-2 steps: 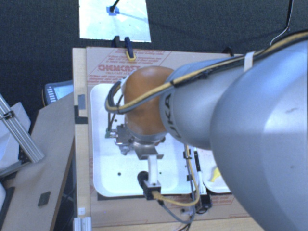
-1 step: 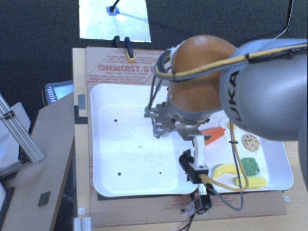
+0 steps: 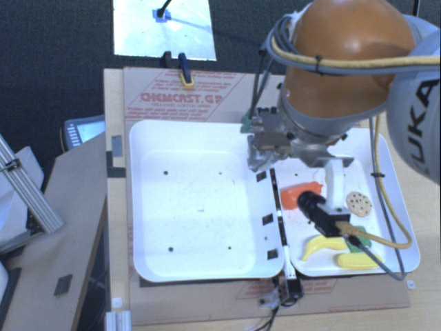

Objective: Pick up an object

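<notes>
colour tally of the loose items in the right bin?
Orange: 1, orange piece
Yellow: 2, banana and yellow block
Tan: 1, speckled disc
Total: 4 in view

Red capitals reading "CHEMCAST GP" run across the brown sheet (image 3: 180,96) just behind the far rim of the left bin (image 3: 138,185), with smaller red lines around them too fine to read, while well to the right of that bin black letters "UKA" stand on the grey arm (image 3: 422,109).
</notes>
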You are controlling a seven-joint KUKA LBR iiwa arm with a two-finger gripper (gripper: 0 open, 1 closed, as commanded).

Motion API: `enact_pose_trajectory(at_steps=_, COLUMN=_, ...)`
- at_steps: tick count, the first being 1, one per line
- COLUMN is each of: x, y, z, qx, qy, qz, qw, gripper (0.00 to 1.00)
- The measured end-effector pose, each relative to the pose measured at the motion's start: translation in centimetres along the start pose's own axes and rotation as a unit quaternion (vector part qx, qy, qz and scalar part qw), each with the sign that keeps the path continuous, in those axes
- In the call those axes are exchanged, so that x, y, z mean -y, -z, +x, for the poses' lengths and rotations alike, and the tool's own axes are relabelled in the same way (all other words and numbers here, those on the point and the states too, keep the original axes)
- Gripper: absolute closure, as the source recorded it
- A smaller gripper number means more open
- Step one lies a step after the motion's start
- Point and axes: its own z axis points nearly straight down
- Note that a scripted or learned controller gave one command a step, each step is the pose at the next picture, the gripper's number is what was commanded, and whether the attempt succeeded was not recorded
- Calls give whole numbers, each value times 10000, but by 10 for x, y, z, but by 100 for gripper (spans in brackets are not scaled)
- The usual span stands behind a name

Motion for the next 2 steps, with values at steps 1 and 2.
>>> enact_pose_trajectory(at_steps=1, x=0, y=80, z=56, qx=-5, qy=43, qz=23, qw=10000, gripper=100)
enact_pose_trajectory(at_steps=2, x=-64, y=38, z=99, qx=17, qy=30, qz=60, qw=10000, gripper=100)
